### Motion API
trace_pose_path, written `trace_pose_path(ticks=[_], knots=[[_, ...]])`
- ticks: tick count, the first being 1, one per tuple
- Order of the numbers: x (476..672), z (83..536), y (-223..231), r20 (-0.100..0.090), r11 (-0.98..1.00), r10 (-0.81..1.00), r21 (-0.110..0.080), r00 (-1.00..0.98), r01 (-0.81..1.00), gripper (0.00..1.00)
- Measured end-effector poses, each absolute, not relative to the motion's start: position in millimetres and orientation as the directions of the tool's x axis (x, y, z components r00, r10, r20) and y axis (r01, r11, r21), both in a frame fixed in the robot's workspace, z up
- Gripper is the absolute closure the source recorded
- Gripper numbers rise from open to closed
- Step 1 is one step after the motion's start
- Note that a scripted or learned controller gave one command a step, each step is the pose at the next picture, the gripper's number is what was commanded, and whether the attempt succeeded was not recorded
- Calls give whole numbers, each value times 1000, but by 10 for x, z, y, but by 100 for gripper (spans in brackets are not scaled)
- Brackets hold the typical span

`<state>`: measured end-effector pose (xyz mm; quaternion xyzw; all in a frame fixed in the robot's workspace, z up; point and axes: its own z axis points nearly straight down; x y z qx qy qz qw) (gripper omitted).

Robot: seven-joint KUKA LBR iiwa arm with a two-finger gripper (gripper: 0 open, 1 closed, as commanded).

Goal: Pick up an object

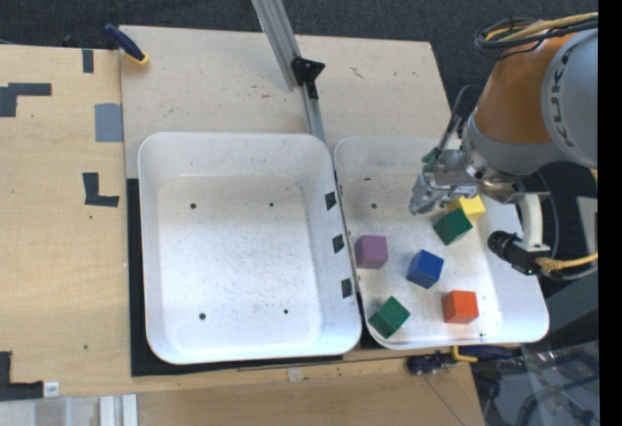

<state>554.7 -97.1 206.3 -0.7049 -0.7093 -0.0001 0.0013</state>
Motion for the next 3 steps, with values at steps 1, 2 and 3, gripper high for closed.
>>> trace_pose_path(ticks=[1,2,3], knots=[[5565,2182,-406,2,8,1000,0,-8,1000,100],[5716,2255,210,2,8,1000,0,-8,1000,100],[5746,2353,710,2,7,1000,-1,-7,1000,100]])
